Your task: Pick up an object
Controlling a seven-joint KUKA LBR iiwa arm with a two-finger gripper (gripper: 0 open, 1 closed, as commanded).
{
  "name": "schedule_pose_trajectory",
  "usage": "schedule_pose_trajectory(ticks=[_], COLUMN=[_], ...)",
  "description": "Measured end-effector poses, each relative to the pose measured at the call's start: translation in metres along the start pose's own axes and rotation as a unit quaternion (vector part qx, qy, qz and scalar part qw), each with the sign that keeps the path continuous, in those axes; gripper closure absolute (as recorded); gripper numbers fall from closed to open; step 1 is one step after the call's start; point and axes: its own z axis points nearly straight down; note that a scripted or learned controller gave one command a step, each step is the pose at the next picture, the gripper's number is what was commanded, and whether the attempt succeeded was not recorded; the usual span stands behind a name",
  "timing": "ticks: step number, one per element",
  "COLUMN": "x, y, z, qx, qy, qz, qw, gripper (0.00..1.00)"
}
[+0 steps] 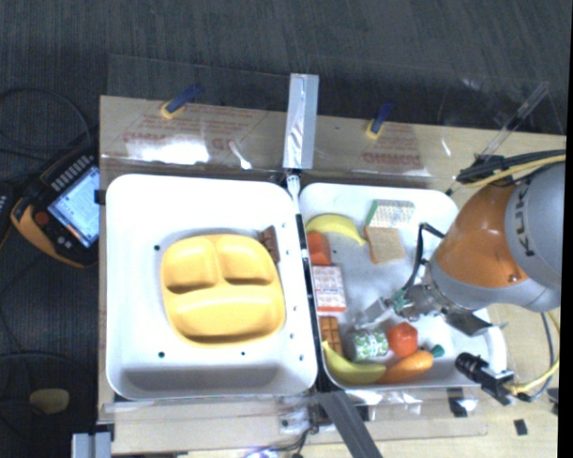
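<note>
My gripper (385,309) reaches down into the right bin (438,202) from the right, low over the clutter at its front. Just below it lie a green-labelled can (369,345), a red tomato-like ball (404,339), an orange carrot-like piece (410,365) and a yellow banana (351,369). Nothing shows between the fingers. Further back in the same bin are a second banana (335,226), a tan bread slice (384,244), a green-white box (392,215), a red-white packet (328,288) and an orange-red item (317,248).
The left bin (137,218) holds a yellow sectioned tray (223,286) with a small brown item (269,240) at its back right corner. A metal divider strip (301,121) stands behind the bins. A handheld pendant (67,211) lies off the bench at left.
</note>
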Motion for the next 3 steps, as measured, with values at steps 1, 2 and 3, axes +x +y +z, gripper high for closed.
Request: schedule_pose_trajectory(ticks=[1,2,3], x=[-0.071,-0.047,-0.047], y=[0.099,0.152,0.154], z=[0.002,0.004,-0.003], qx=[-0.002,0.021,0.019], qy=[0.001,0.006,0.003], qz=[-0.098,-0.159,-0.161], qw=[0.9951,0.9870,0.9868], gripper=[0.00,0.00,1.00])
